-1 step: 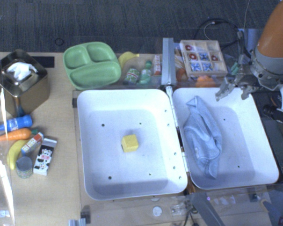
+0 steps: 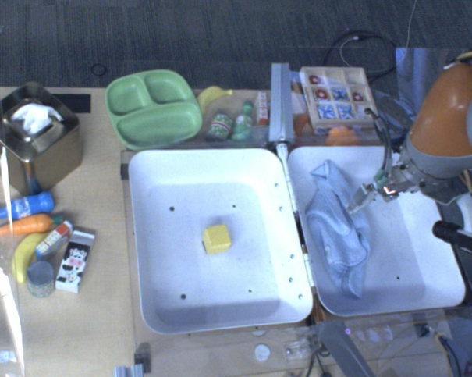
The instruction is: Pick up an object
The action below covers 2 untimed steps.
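A small yellow block (image 2: 217, 238) lies near the middle of the left white bin (image 2: 163, 304). A crumpled light-blue cloth (image 2: 337, 226) stretches along the left side of the right white bin (image 2: 428, 285). My gripper (image 2: 371, 192) hangs over the right bin's upper middle, at the cloth's upper right edge, close to it or touching it. The grey arm with its orange band (image 2: 449, 112) comes in from the right, above the bin's far right corner.
A green divided plate (image 2: 154, 108), small bottles (image 2: 231, 123) and a tic-tac-toe box (image 2: 335, 96) sit behind the bins. On the bench to the left are a brown box (image 2: 35, 138), a blue bottle (image 2: 22, 207), a carrot (image 2: 27, 225) and a banana (image 2: 22, 256).
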{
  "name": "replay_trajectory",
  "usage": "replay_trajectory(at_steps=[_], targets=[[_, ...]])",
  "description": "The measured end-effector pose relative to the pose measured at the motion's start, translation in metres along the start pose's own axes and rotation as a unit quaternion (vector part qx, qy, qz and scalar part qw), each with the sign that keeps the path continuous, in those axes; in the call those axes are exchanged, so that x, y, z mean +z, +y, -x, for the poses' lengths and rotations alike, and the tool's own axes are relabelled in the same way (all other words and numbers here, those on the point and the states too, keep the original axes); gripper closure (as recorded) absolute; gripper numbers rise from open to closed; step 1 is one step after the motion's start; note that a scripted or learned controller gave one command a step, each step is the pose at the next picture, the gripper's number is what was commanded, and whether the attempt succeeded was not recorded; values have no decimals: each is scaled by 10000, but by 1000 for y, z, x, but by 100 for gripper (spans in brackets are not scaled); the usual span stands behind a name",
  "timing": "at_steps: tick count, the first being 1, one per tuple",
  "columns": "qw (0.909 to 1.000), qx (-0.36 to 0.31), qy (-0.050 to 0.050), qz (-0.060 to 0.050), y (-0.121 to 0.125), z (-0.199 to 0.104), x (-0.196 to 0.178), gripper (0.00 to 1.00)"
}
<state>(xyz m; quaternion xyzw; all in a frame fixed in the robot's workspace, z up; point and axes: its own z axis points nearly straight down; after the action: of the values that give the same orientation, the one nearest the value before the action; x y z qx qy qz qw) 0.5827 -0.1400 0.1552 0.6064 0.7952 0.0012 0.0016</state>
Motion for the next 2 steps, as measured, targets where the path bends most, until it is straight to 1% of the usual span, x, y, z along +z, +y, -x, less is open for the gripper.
replay_trajectory(at_steps=[1, 2], targets=[[9980, -638, -21, 45, 27, 9, 64, 0], [9998, -213, -28, 15, 92, -23, 65, 0]])
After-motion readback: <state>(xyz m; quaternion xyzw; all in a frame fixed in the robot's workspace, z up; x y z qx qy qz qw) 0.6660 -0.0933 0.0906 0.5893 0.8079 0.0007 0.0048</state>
